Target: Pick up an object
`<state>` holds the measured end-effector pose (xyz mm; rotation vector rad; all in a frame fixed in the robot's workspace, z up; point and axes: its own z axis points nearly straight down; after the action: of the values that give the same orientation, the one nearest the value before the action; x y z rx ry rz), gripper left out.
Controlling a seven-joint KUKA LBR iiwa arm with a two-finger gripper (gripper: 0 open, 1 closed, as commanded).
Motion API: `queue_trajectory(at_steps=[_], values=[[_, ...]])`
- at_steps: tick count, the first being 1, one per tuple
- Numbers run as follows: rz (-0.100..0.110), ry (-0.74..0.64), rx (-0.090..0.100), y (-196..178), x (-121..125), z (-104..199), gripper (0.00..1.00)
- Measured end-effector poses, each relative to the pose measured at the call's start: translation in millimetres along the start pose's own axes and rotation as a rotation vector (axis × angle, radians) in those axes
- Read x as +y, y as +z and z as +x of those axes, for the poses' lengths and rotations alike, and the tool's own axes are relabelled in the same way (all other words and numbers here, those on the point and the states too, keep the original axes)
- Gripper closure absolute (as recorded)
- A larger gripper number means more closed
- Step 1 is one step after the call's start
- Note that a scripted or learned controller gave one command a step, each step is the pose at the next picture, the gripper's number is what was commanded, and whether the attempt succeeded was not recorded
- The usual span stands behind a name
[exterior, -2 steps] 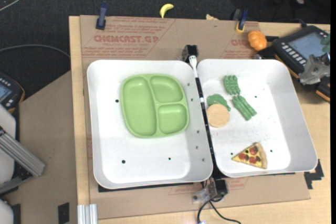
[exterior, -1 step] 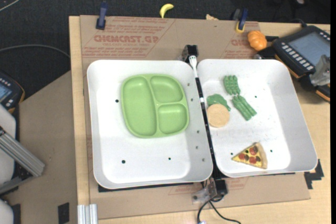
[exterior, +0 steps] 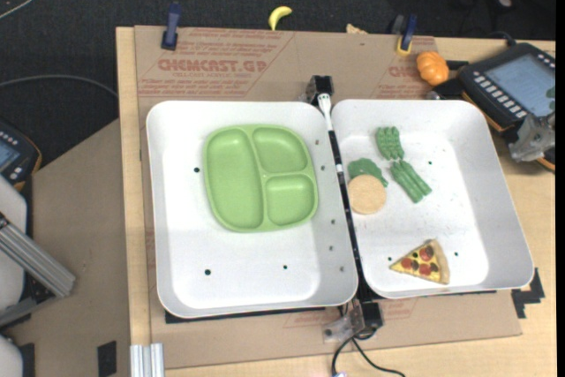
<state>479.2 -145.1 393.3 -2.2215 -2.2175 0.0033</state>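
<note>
- The left shallow white plastic bin (exterior: 177,269) holds a pale green divided plastic plate (exterior: 261,177) with three compartments, lying flat near the bin's middle.
- The right shallow white plastic bin (exterior: 494,216) holds the likely candidates for picking: a toy pizza slice (exterior: 423,262) with red and dark toppings near the front edge, a round tan cookie-like disc (exterior: 367,195) touching a dark green leafy piece (exterior: 365,169) beside the dividing wall, and two ribbed green toy vegetable pieces (exterior: 402,162) towards the back.
- The arm and its gripper are outside the frame, so I cannot tell how the end effector stands.
- The pizza slice looks like light, stiff moulded plastic, lying flat and well apart from the rest; pinching across its two straight sides near the crust seems the safest hold, though the tapering wedge could squirt out.
- The ribbed green pieces look narrow and light, graspable across their width.
- The disc, low and touching its leafy neighbour, looks harder to seize cleanly.
</note>
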Motion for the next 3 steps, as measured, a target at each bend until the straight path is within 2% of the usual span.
queue_trajectory(at_steps=[1, 2, 3], values=[[-0.008, -0.002, -0.003, -12.9, 0.9, 0.1, 1.00], [0.003, 0.000, 0.000, 86.7, 50.0, -24.5, 1.00], [0.006, -0.008, 0.005, 140.3, 6.7, 58.0, 1.00]])
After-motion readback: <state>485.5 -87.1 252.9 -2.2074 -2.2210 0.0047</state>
